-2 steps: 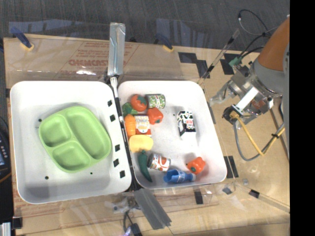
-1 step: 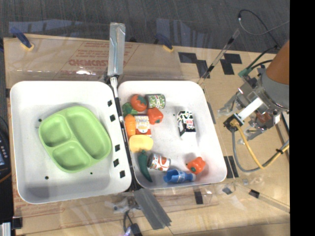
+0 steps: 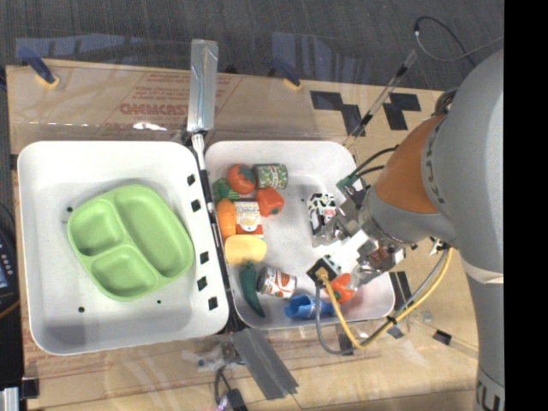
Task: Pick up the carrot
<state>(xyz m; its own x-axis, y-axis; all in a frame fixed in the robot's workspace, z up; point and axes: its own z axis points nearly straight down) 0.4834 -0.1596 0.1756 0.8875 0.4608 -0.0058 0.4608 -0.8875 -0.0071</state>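
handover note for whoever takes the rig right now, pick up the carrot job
Gripper: low in the right bin, near its right wall; finger state cannot be read, nothing seen held.
Carrot: lying at the right bin's left wall, beside the yellow toy and below the tomato.
Green divided plate sits in the left bin.
Done: nothing; carrot not picked.
Left: move across the bin to the carrot, grasp, lift.

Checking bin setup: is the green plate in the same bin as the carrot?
No, the green plate sits in the left bin; the carrot lies in the right bin.
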